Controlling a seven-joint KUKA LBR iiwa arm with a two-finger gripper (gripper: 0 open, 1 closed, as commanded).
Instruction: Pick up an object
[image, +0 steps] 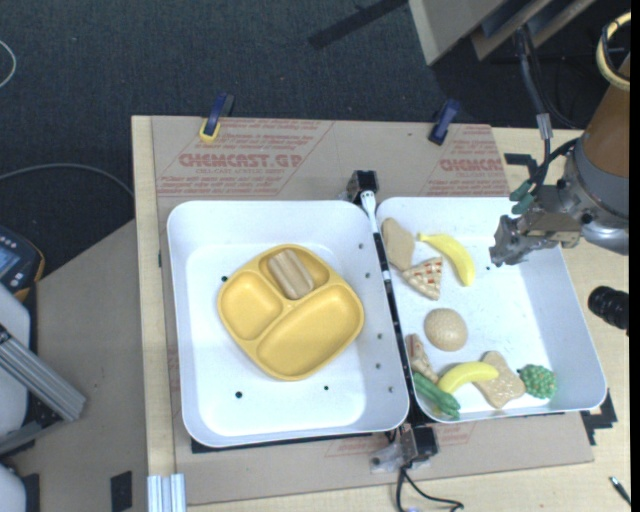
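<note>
The gripper hangs over the right bin near its two o'clock corner, its dark metal fingers pointing down above bare white plastic; whether they are spread or closed cannot be told, and nothing shows between them. Just toward nine o'clock from the gripper lies a curved, glossy yellow banana, and beside that a wedge of pizza and a tan, oblong bread piece. Toward six o'clock sits a round, matte beige bun. Along the bin's near edge cluster a second banana, a flat slice of toast, a knobbly green broccoli and long green bean pods. The left bin holds a smooth yellow divided plate with a ridged brown hot dog in its twelve o'clock compartment.
</note>
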